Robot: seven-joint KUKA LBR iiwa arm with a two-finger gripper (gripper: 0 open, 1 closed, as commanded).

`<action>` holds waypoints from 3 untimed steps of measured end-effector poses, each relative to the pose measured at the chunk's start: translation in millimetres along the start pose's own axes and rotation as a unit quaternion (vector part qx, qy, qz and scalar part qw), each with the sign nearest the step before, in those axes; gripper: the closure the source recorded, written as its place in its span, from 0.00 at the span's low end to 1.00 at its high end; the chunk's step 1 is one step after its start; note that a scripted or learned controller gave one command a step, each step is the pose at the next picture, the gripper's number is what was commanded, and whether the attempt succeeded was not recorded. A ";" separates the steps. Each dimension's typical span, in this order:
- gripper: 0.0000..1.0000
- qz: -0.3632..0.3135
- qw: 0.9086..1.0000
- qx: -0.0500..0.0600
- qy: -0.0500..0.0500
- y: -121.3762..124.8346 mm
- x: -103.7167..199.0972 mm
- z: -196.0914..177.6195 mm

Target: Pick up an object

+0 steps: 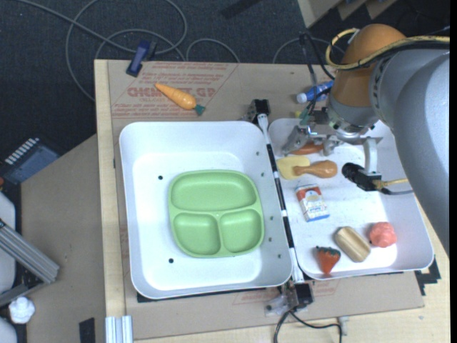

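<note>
— Dark carpet surrounds the surface (114,191); where's the claw (314,136)?

— Over the right bin's (421,256) far corner, above a toy drumstick (308,168). Its spread: cannot tell.

— Handling?

— Probably light, hard, slippery plastic; grip the narrow middle.

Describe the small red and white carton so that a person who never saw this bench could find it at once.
Look at the right white bin, the one without the green divided tray. Near its middle, close to the wall shared with the left bin, lies the small carton. It is the only boxy, printed item; its neighbours are rounded toy foods.
</note>
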State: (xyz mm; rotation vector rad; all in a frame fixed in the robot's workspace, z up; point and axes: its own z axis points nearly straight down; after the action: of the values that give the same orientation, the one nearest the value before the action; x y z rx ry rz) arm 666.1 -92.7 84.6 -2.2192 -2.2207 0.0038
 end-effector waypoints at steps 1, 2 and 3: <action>0.00 0.001 1.000 -0.001 -0.001 0.2 -10.3 -0.1; 0.00 0.000 1.000 -0.001 0.000 0.3 -8.2 -0.2; 0.00 0.000 1.000 -0.001 0.000 0.3 -2.5 -0.2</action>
State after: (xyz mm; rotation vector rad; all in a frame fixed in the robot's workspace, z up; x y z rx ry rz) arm 666.4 -95.2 84.9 -2.2203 -2.2215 0.0027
